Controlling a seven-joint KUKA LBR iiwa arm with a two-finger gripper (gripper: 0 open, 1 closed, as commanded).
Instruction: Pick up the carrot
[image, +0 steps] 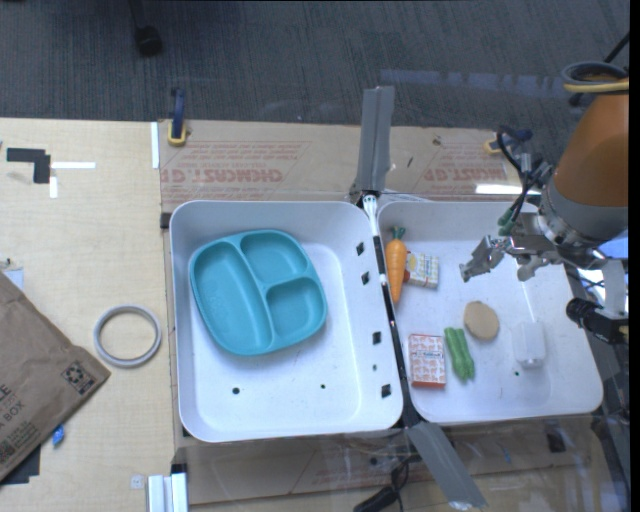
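Left bin (200, 400): teal divided plate (259, 291) only, lying well apart from the task's thing. Grey ring (127, 333) on the worktop (80, 250) further left, irrelevant to the move.

Divider (385, 300) between the bins: carrot (396, 268) lies in the right bin (560, 395), hard against this wall at the bin's upper left. Long axis runs roughly up-down in view, parallel to the divider, green top pointing away from camera. A small box (424, 270) sits just beside its right flank, near touching.

Lower in the right bin: red-and-white packet (427, 359), green pod (459, 352), tan round piece (481, 321), a clear item (529, 343) hard to make out.

Jaws (482, 258): hang over the right bin's upper middle, to the right of the carrot, apart from it. They look parted, with nothing between them; read as released, moderate confidence.

Judgement: carrot is to the left of the jaws at about the same depth. Approach room is poor across the short axis, with wall on one side and box on the other. Closing across the carrot's width needs one finger in each narrow gap; risk of riding on the divider or nudging the box.
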